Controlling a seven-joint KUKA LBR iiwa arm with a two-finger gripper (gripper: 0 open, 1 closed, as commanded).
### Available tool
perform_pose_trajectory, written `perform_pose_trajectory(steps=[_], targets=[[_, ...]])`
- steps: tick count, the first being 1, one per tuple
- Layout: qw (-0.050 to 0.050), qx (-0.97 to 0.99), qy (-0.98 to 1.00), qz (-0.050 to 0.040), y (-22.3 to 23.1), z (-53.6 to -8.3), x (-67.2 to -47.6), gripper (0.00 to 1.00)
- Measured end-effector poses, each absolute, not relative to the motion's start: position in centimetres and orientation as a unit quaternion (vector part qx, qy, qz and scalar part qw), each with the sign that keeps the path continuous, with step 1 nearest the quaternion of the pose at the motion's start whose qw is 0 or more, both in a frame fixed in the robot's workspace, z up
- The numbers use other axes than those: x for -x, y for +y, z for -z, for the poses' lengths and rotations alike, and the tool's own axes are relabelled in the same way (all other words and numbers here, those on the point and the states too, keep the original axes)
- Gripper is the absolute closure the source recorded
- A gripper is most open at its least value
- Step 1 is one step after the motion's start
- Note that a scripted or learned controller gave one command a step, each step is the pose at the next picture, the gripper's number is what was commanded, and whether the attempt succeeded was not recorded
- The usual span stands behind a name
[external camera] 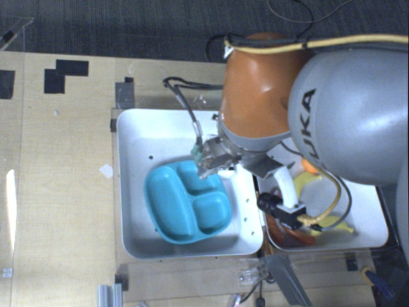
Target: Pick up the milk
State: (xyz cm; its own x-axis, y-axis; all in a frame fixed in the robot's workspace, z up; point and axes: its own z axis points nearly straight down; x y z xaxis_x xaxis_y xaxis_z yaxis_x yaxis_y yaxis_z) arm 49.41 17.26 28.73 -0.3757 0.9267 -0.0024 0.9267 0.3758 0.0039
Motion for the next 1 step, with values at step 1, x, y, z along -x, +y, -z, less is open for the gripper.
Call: perform_pose_trajectory(steps=[1], targets=[[0.0, -0.581, 0.814, 0.0006, 10.21, -24.61, -50.32, 1.0]])
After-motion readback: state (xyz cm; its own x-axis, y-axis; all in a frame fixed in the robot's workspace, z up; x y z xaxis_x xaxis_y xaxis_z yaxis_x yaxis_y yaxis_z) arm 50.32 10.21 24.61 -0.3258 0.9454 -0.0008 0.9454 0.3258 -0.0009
